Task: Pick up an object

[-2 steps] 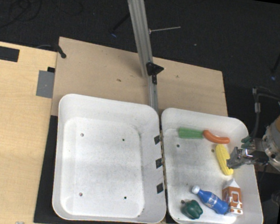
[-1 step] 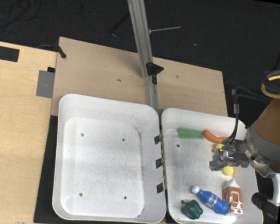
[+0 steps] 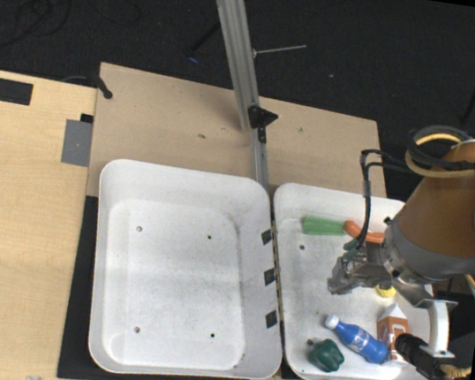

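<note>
The right bin (image 3: 298,346) holds several small objects. A green block (image 3: 323,228) lies near its far edge with an orange piece (image 3: 365,233) beside it. A blue bottle (image 3: 359,339) with a white cap rests near the front, and a dark green object (image 3: 326,355) sits just below it. A brown and white item (image 3: 391,329) lies to the bottle's right, and a yellow and white piece (image 3: 385,293) sits above that. My gripper (image 3: 344,279) hangs low over the middle of the right bin, above the blue bottle.
The left bin (image 3: 175,273) lies beside the right one, joined by black clips (image 3: 269,275). A grey metal rail (image 3: 241,55) slants up from the bins' far seam. The arm's orange band (image 3: 451,196) covers the right bin's right side.
</note>
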Tool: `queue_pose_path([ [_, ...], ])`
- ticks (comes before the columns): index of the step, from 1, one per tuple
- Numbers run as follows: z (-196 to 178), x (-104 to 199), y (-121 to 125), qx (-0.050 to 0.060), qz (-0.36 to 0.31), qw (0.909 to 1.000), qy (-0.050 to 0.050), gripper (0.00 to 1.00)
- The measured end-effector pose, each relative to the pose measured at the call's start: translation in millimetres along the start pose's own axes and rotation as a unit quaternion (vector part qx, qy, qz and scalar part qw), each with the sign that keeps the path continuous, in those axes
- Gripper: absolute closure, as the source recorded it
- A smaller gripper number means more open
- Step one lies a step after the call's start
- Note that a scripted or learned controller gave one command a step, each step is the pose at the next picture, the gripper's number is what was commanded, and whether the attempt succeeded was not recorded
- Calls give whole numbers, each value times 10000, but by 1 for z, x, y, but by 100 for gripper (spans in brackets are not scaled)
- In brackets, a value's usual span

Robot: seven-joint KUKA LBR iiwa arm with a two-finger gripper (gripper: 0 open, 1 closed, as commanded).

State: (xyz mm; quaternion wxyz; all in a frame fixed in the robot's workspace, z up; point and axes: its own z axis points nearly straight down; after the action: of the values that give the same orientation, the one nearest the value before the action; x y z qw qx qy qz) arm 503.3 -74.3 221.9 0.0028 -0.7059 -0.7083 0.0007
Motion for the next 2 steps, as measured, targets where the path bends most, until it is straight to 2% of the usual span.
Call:
queue_pose_path([
  [1,-3,55,-9,-2,-8,10000,2,100],
  [2,-13,107,-4,-8,-12,10000,-5,100],
])
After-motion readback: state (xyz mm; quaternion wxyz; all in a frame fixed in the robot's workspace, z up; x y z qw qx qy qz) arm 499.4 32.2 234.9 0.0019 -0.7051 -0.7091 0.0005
